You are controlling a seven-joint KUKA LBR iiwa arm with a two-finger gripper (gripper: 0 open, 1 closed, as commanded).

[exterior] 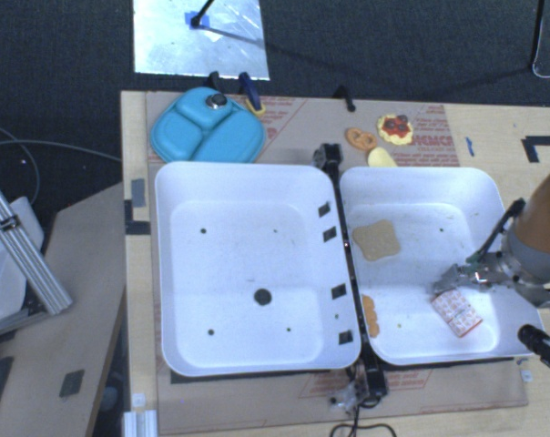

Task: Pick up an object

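Roughly, for you:
target: red-patterned white packet (457, 312), right bin (412, 189), near its front right
gripper (459, 280): just above packet's top edge; open or closed, can't tell
handling: looks light, flat, crinkly, likely slippery
grab point: pinch across short edges, not the flat face

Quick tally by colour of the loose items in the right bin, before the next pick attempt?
Tan: 1, flat tan square piece like toast
Red-and-white: 1, flat patterned packet
Orange: 1, small orange ridged piece at the bin's left wall
Total: 3
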